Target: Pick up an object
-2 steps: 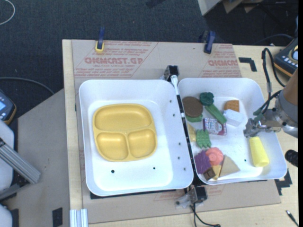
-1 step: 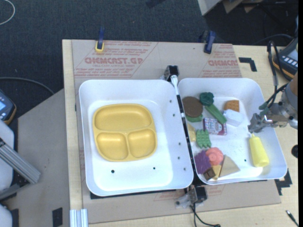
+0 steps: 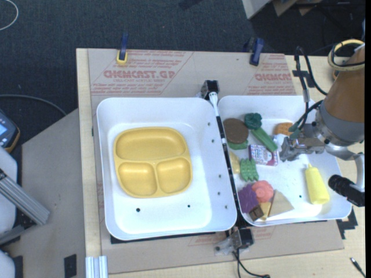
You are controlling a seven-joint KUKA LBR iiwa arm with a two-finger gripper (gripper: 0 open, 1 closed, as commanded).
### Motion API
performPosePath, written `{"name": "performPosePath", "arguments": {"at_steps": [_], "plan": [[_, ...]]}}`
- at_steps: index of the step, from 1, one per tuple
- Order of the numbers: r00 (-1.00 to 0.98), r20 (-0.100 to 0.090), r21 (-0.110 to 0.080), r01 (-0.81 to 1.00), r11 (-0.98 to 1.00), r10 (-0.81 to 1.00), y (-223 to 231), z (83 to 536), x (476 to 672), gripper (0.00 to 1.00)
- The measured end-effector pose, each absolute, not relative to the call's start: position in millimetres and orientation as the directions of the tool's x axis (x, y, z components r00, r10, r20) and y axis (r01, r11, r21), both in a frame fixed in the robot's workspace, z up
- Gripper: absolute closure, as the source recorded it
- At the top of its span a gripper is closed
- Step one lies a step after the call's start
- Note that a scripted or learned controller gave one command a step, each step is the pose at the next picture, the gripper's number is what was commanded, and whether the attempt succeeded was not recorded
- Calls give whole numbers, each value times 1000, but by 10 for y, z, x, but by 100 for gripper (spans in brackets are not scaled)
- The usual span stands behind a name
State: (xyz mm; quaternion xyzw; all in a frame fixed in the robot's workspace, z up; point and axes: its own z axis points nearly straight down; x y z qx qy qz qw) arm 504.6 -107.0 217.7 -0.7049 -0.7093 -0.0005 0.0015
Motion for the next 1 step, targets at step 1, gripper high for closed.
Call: {"name": "performPosePath", "arguments": {"at_steps": [1], "plan": [[-7, 1, 5, 1000, 7, 1000, -520, 2292, 5246, 100]]}}
